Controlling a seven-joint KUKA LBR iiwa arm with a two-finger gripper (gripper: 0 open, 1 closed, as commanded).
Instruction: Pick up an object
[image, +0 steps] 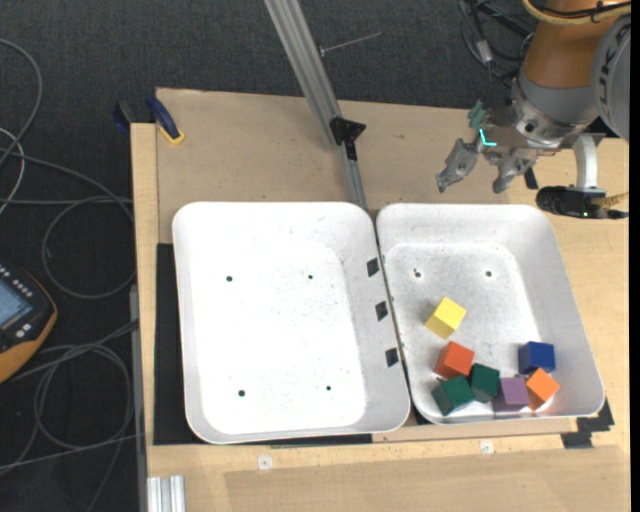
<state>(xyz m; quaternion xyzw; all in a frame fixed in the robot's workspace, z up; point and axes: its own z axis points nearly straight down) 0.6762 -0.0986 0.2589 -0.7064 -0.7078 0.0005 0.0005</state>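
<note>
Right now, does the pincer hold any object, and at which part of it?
Nothing is held. The pincer hangs open above the bench beyond the right shallow white bin, and the small coloured cubes, such as the yellow cube, lie inside that bin.

Blocks (487, 372) clustered; bin's (570, 300) far half open

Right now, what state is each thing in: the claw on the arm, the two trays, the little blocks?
End effector: open, holding nothing, raised behind the right bin.
Right bin: holds seven blocks.
Yellow block: lies apart.
Other six blocks: clustered at the near edge.
Left bin: no blocks inside.
</note>
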